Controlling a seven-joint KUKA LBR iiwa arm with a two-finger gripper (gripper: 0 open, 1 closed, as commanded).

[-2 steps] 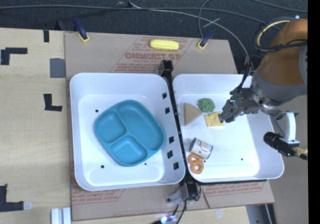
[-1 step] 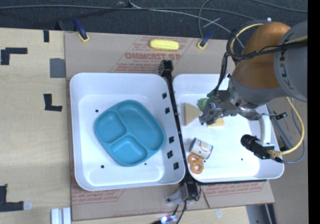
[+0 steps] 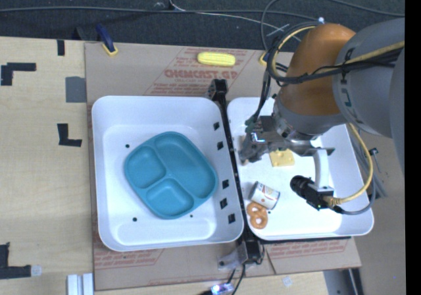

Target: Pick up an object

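My gripper [image 3: 252, 147] hangs low over the left side of the right bin [image 3: 355, 224], close to the divider between the bins. A yellow wedge-shaped piece [image 3: 283, 158] lies just to its right, and nothing shows in its grip. A small white can with a red label [image 3: 266, 194] lies on its side nearer the front. An orange-brown ring-shaped piece [image 3: 257, 216] rests just in front of the can. The arm's orange band [image 3: 319, 66] and grey body hide the back of this bin.
The left bin [image 3: 108, 116] holds a blue divided plate [image 3: 170, 174]. A yellow banana-like object [image 3: 216, 58] lies on the cardboard behind the bins. A black cable fitting [image 3: 308, 190] with a yellow hose hangs over the right bin's middle.
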